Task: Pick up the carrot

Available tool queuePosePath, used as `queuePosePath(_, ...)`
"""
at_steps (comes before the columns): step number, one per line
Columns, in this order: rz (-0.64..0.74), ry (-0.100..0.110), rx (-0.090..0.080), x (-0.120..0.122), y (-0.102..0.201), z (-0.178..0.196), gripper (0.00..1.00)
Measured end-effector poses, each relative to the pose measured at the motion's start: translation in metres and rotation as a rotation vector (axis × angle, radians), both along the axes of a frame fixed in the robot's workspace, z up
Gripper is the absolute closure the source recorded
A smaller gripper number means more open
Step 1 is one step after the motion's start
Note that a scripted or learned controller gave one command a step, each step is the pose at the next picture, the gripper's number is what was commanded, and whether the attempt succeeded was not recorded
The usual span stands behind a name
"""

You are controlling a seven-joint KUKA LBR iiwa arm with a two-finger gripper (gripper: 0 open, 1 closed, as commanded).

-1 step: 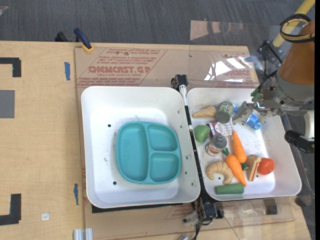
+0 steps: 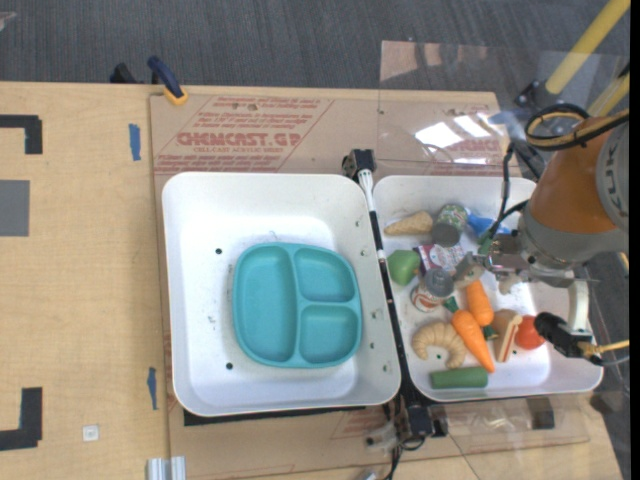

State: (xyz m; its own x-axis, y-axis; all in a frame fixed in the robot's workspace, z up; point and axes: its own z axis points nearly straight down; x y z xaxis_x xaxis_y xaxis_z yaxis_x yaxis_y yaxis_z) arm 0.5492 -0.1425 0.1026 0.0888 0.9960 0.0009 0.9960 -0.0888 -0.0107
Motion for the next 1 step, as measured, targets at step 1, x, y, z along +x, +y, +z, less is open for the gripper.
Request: queuePosePath(1,0.000,-0.012,-0.002,0.0041,0.0001,0.0141,1.00)
